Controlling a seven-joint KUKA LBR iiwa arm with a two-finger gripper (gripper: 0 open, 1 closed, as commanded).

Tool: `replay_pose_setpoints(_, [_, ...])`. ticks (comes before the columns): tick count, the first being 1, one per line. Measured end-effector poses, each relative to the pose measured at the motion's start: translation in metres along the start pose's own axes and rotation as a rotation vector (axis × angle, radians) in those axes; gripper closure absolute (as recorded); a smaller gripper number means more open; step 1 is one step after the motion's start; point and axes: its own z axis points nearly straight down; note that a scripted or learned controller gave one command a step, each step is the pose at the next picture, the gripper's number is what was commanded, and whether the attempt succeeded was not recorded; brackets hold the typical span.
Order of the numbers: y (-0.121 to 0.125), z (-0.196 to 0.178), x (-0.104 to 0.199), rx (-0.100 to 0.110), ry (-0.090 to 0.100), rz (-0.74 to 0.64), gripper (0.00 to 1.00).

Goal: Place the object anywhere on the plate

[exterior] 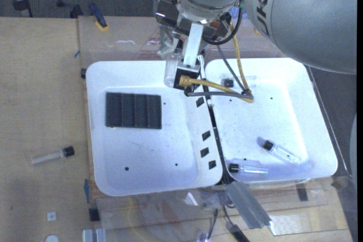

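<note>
Right now we see the gripper point(171, 75) hanging over the far rim of one white bin point(96, 122), close to the seam where that bin meets the second bin point(320, 139). We cannot tell whether the gripper is open or closed.

Near the gripper, below it and to the view's left, the plate point(134, 110) lies flat on the floor of the first bin. It is a black ribbed rectangle.

Running from just beside the gripper toward the near edge, the joined rims of the two bins carry a row of small black tabs point(206, 136). This ridge stands between the plate and the second bin.

Beyond the ridge and well apart from the gripper, toward the view's lower right, we find two clear vials with black caps, and we cannot tell which is the task's object. The slanted vial point(279, 151) has its long axis on a diagonal, with the cap end turned up toward the gripper. The level vial point(247, 168) lies along the near wall, just beside the ridge, with its cap toward the ridge.

A loose vial point(51, 155) rests on the worktop point(45, 93), outside the bins and far from the gripper on the plate's side. A blue clamp point(100, 20) sits at the worktop's far edge.
</note>
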Motion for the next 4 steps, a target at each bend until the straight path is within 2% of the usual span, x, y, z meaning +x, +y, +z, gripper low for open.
replay_pose_setpoints(1, [-0.071,0.190,-0.019,0.000,0.001,0.021,1.00])
replay_pose_setpoints(2, [-0.095,0.169,-0.027,0.001,0.000,-0.565,1.00])
replay_pose_setpoints(3, [-0.035,0.189,-0.011,-0.003,0.002,-0.120,1.00])
replay_pose_setpoints(4, [0.002,0.199,0.011,-0.002,0.002,0.366,1.00])
